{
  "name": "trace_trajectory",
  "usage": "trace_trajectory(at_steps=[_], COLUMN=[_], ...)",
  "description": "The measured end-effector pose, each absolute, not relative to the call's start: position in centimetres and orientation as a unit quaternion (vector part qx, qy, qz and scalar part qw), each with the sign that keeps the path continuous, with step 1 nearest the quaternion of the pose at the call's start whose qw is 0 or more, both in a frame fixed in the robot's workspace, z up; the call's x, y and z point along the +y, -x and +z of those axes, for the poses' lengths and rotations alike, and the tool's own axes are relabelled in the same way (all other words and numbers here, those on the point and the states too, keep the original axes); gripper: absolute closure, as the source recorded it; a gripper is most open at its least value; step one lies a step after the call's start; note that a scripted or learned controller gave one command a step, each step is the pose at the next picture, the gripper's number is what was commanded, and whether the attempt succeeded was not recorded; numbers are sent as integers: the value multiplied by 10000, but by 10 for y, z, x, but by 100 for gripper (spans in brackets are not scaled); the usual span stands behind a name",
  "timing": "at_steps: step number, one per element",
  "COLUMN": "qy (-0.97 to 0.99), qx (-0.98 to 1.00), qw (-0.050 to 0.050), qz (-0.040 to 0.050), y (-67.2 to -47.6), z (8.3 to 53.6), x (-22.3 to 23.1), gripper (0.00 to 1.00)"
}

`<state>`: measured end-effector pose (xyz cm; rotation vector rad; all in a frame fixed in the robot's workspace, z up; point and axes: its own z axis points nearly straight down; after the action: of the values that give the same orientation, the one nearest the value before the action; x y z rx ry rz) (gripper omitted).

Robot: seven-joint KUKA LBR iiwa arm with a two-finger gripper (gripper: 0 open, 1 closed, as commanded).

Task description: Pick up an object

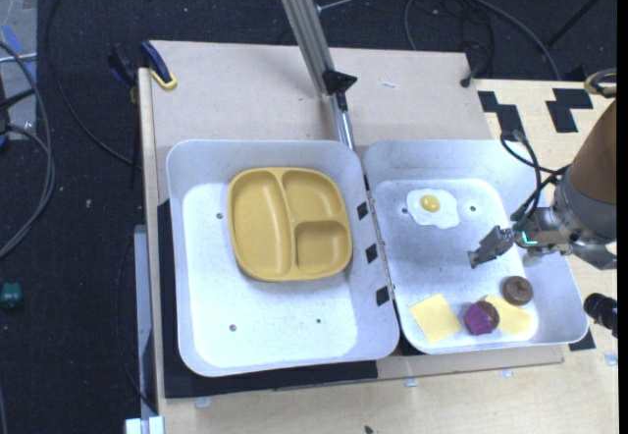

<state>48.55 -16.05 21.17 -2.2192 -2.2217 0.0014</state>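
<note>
- Two white bins sit side by side on the surface: the left bin carries a yellow divided plate, and the right bin carries the candidate objects.
- Candidate objects in the right bin: a fried egg toward the far side; a yellow slice, a purple piece and a brown round piece grouped toward the near right corner.
- The claw is inside the right bin, between the fried egg and the near-corner group, apart from each. Nothing is seen between its fingers; whether they are spread or pressed together cannot be told at this resolution.
- Step in hand, as judged: approach, with no object secured.
- Next move calls for: selecting one target (the brown round piece lies nearest), centring the claw over it, descending with the fingers spread, then closing and lifting.
- Caution: the purple piece and its neighbours lie close together, so a neighbour may be pushed.
</note>
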Motion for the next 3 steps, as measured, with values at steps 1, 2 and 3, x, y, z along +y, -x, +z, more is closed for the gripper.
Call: trace_trajectory(at_steps=[1,2,3], qy=[7067,7071,7077], qx=[-7075,-7071,-7065], qw=[3,23,33], qz=[3,12,17], y=[-486,-494,-485], z=[212,158,97], x=[-160,-155,-153], gripper=[0,0,0])
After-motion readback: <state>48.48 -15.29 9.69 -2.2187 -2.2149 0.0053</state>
